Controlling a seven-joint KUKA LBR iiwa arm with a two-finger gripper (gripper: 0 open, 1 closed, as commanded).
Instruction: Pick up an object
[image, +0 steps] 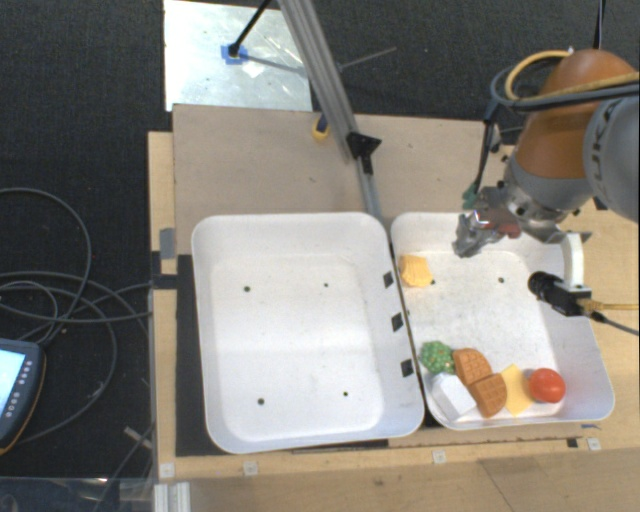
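My gripper (468, 243) hangs over the back part of the right bin (578, 340), just right of a small yellow piece (415, 270) that lies near the bin's left wall. At the bin's front edge lie a green broccoli piece (436, 355), a brown waffle-like piece (480, 378), a white block (453, 397), a yellow wedge (517, 389) and a red tomato (546, 385). Nothing shows between the fingers.
The left bin (290, 330) sits beside the right one, joined by black clips along the shared wall. A grey pole (335, 95) slants across the back of the bench. Cables and a tablet lie on the floor at the left.
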